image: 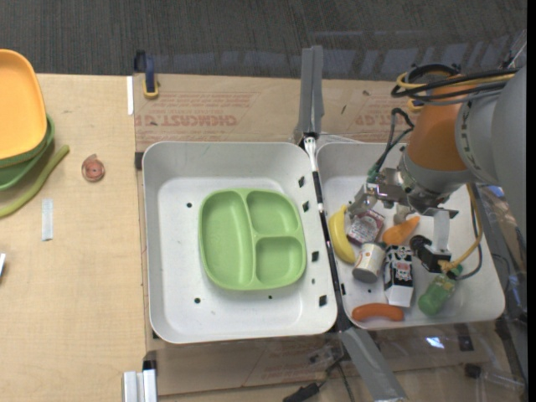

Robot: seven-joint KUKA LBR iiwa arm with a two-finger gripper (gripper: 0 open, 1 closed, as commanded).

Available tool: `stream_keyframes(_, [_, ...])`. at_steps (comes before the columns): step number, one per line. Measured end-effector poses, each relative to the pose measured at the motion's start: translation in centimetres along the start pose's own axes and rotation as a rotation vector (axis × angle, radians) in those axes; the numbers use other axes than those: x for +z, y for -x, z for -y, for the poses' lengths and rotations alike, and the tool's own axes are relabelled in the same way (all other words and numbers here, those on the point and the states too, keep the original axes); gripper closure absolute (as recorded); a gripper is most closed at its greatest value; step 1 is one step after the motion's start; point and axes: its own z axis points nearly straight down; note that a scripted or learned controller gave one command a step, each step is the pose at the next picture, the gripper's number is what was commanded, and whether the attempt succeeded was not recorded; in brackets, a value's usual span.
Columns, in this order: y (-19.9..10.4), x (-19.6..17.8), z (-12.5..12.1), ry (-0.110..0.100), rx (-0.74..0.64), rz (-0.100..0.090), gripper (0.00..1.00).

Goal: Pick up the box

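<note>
Nearest the lens, along the front wall of the right-hand shallow white bin (494,304), lies a small orange-red sausage-shaped toy (377,312). Just behind it stands the task's thing: a small black-and-white printed carton, the box (400,273). Its long axis runs roughly front to back in the bin, tilted a little.

Neighbours crowd it. A white cylindrical can (367,261) touches or nearly touches its left side. A green rounded bottle-like item (435,296) sits just beside it on the right. A yellow plastic banana (337,235) lies further left against the bin wall, and an orange carrot-shaped piece (404,229) sits just behind the box.

The grey arm with orange band (440,136) reaches in from the right. Its two-finger gripper (373,199) hangs over the back-left part of the clutter, above a crumpled silvery-pink packet (364,224). Whether the jaws are parted or closed, I cannot tell; the wrist hardware hides them. Nothing is visibly between them.

Key relation: the box lies toward the front of the bin from the jaws and slightly to the right, with packet and can between. My judgement is that the approach is not yet lined up, and a grasp across the narrow width of the box would suit, though the can and green item leave little room.

The left-hand white bin (159,249) holds a green three-compartment plastic tray (251,239), well apart from the work.
</note>
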Motion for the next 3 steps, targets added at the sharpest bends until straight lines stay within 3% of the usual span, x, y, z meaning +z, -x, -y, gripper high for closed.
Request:
stream_keyframes(1, [0.2, -0.7, 0.0, -0.003, 0.005, 0.000, 1.00])
stream_keyframes(2, [0.2, -0.7, 0.0, -0.003, 0.005, 0.000, 0.00])
stream_keyframes(3, [1.1, 0.0, 4.8, 0.000, -0.217, -0.001, 0.00])
